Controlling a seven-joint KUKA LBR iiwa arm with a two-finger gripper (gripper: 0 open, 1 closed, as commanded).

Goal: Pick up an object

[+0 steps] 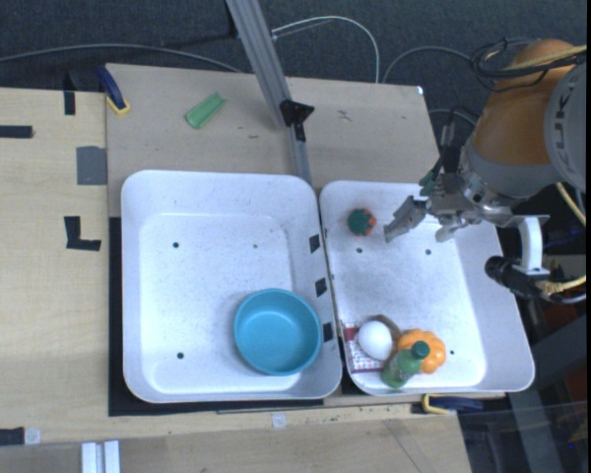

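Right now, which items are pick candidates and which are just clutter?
Pick candidates:
- green-red ball, nearest the tool
- white egg
- orange fruit
- blue bowl

Clutter outside the bins:
- green block
- blue-yellow clamp

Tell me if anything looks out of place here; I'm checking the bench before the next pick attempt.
One thing: a green block lies on the bench behind the left bin, outside both bins. The rest sits inside them: a blue bowl in the left bin, a small green-and-orange ball near the gripper in the right bin.
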